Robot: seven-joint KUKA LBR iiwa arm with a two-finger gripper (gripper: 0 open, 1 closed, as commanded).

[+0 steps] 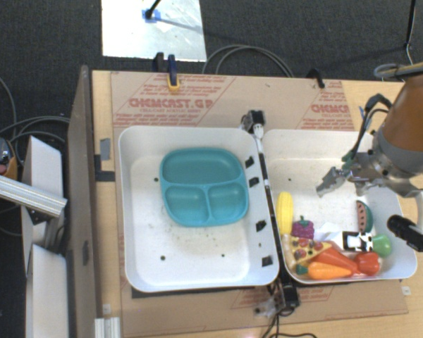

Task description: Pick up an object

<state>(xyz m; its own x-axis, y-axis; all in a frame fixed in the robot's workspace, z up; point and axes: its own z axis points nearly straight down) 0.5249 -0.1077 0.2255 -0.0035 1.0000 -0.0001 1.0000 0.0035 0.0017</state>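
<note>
Brown bench [197, 97] bears two white bins [144, 210]; dark floor [42, 20] beyond.

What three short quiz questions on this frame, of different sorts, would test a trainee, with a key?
1. True or false: the teal divided plate lies in the right bin.
2. Which lies nearest the divider between the bins? A. corn cob B. watermelon slice C. carrot
3. Fill in: the toy foods crowd the right bin's ____ edge, near or far.

Key: 1 false, it lies in the left bin; 2 A; 3 near. The gripper hangs above the right bin.
</note>
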